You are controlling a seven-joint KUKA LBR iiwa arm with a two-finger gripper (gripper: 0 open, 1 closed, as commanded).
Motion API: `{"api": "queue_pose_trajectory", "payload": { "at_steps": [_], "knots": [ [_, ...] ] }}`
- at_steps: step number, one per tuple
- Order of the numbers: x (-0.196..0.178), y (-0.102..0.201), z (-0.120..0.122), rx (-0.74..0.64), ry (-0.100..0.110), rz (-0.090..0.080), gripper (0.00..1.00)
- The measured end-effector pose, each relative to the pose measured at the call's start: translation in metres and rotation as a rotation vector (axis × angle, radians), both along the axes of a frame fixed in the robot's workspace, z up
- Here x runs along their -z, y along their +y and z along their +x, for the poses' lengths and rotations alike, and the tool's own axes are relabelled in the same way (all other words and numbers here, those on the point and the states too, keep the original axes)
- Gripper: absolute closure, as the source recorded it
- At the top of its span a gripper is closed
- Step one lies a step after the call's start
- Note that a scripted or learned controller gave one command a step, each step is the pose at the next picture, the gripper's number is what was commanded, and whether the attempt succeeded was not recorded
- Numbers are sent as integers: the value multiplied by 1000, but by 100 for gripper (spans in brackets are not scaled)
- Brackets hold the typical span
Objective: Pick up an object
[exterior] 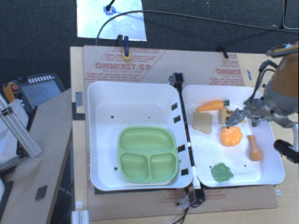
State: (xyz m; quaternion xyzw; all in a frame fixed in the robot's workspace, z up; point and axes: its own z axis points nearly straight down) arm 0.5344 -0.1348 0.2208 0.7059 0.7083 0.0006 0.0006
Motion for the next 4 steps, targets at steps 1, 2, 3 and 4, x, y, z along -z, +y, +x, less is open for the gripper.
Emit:
{"api": "queue_pose_trajectory", "payload": {
  "at_steps": [1, 2, 3, 4],
  "knots": [
    [56, 10, 3, 1, 3, 1, 0],
    [99, 10, -5, 3, 1, 0, 0],
    [105, 10, 0, 1, -13, -2, 0],
    [99, 11, -1, 1, -8, -1, 100]
  ]
}}
